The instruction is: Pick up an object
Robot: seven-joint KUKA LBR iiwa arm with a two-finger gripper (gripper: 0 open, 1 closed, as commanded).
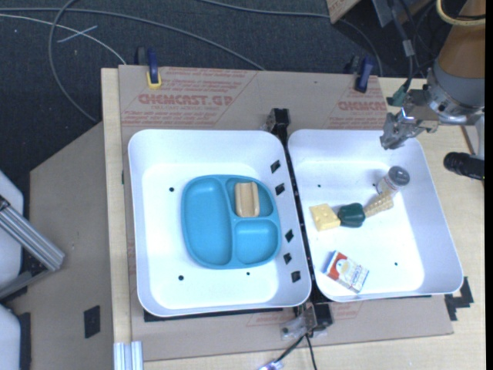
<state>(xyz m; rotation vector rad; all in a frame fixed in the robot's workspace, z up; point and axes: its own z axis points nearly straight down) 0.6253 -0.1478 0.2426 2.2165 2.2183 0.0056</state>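
My gripper [394, 135] hangs over the far right corner of the right bin [431, 264], with nothing visibly between its fingers. Below it in that bin lie a small jar with a grey lid [397, 177], a tan wafer-like piece [379, 203], a dark green object [352, 215], a yellow cheese block [324, 217] and a small red and white box [344, 271]. The jar is the nearest of these, a short way in front of the gripper.
The left bin [154, 276] holds a blue divided plate [202, 233] with a tan bread piece [246, 199] in its upper right compartment. A black divider with clips [286, 206] runs between the bins. Blue clamps [154, 69] hold the cardboard at the back.
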